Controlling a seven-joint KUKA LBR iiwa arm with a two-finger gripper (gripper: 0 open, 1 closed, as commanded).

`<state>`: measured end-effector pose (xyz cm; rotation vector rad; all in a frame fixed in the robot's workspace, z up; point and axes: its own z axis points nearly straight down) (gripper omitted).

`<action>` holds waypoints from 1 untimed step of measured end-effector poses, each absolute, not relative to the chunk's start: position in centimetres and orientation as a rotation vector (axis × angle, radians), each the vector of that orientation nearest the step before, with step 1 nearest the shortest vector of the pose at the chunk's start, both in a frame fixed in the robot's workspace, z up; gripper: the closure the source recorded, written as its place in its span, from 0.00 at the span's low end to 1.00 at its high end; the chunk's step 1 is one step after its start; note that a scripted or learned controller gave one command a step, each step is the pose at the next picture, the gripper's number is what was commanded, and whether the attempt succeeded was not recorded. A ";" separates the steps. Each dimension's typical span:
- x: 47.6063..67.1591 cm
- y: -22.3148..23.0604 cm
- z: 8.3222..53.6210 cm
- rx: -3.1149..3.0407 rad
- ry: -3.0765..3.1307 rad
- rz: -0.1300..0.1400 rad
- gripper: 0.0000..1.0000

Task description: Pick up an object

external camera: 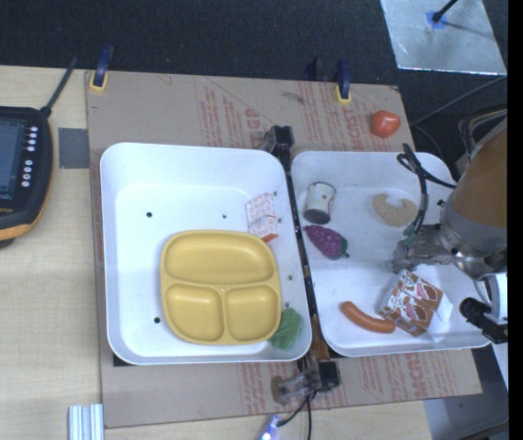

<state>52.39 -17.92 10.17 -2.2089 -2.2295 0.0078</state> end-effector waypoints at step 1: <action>58.5 -16.2 19.7 -2.217 -2.226 0.001 1.00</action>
